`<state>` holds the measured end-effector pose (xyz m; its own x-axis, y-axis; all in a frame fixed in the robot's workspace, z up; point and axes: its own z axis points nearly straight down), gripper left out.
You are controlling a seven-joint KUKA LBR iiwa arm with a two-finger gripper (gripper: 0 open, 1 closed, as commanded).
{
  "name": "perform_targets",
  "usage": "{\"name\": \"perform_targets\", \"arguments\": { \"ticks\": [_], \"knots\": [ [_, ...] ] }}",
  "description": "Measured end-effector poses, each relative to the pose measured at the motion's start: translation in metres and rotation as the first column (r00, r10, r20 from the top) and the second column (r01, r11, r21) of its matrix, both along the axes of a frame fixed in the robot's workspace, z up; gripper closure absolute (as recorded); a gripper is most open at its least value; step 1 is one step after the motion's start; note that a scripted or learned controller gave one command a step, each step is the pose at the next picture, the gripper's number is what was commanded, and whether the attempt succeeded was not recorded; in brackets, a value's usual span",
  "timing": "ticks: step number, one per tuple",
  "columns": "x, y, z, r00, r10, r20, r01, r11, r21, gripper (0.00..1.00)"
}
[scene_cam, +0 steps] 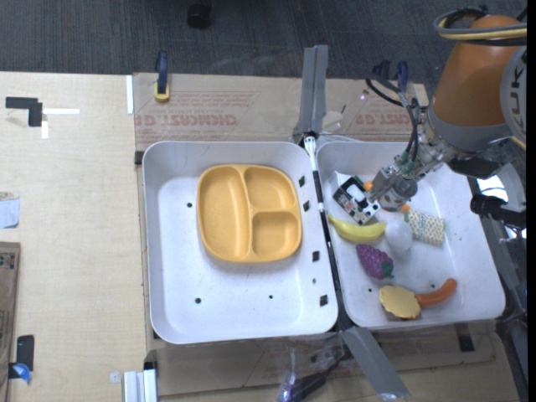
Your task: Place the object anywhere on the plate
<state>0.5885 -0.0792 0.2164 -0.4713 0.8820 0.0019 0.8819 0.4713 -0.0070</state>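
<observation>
Claw (pixel 362 201) low over the banana (pixel 356 229) in right bin (pixel 477 308); opening can't be told. Banana looks light, smooth, curved: grip mid-body. Plate (pixel 249 212) sits left.

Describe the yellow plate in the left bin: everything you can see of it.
The plate is a yellow-orange, rounded-square tray that looks like matte plastic, split into three compartments: one long section on the view's left, two smaller ones on the right. It lies flat, right side up, in the upper middle of the left bin, with nothing visible on it and nothing but the bin floor touching it.
</observation>
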Motion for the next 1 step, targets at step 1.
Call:
{"name": "perform_targets", "arguments": {
  "ticks": [1],
  "knots": [
    [0.023, 0.0592, -0.0288, 0.987, 0.159, 0.0, -0.159, 0.987, 0.001, 1.0]
  ]
}}
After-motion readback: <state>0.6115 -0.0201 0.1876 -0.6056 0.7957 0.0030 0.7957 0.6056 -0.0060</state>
